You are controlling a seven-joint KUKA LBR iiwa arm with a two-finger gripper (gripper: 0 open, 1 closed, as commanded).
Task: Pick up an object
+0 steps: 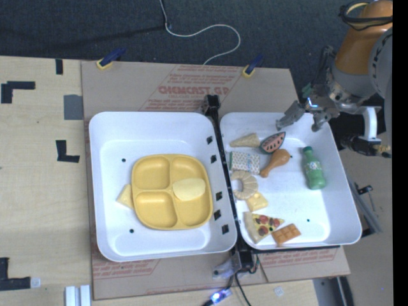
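Arm: the grey KUKA arm with the orange band (361, 46) reaches in from the right, its wrist above the far right corner of the right white bin (331, 225).
Jaws: the two-finger gripper (305, 115) hangs over the far rim of the right white bin; its two fingers stand apart with nothing between them.
Nearest thing: a red watermelon-slice toy (273, 141) lies in the right white bin just beside and nearer the camera than the gripper, apart from it.
Green bottle: a small green plastic bottle (313, 167) lies on its side toward the right wall of the right white bin.
Drumstick: a brown toy chicken drumstick (276, 162) lies between the watermelon slice and the bottle.
Left side of that bin: a pale wedge (246, 140), a patterned square packet (245, 162), a beige ring-shaped piece (244, 184) and a yellow cheese-like block (257, 201) run along the wall.
Near corner: a pizza-slice toy (262, 224) touches an orange waffle-like bar (286, 233).
Left white bin (108, 234): holds a yellow divided plastic plate (167, 171) with a pale yellow piece (189, 188) in one compartment.
Worktop: a sheet of brown cardboard (134, 85) lies under both bins.
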